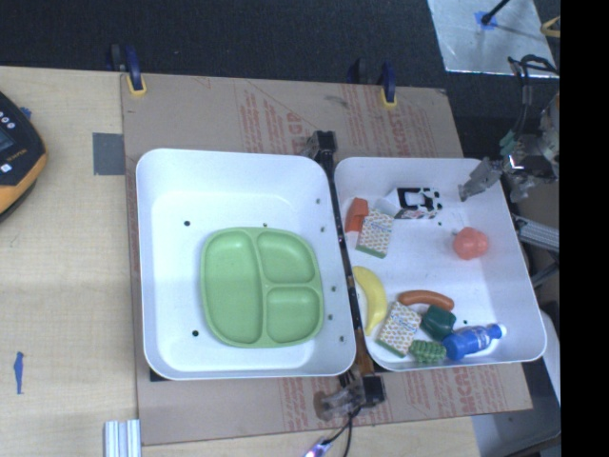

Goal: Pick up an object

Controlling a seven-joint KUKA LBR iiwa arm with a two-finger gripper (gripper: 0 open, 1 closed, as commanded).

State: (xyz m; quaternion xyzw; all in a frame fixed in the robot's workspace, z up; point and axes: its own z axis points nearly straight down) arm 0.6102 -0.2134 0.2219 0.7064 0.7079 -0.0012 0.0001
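Observation:
The right bin (514, 255) holds several small objects. Among them are a pink ball (470, 244), a yellow banana (371, 298), an orange block (356, 214), two patterned packets (375, 233) (400, 328), a red sausage (425, 300), a dark green piece (438, 323), a blue bottle (471, 341) and a black-and-white card (417, 200). My gripper (476, 183) hangs at the bin's far right corner, above and slightly right of the pink ball. It is apart from every object, and nothing shows in its grasp.
The left bin (162, 255) holds a light green divided plate (262, 287). A yellow and black device (14, 155) lies at the bench's left edge. Blue clamps (387, 82) pin the cardboard at the back. Cables (347, 403) sit at the front between the bins.

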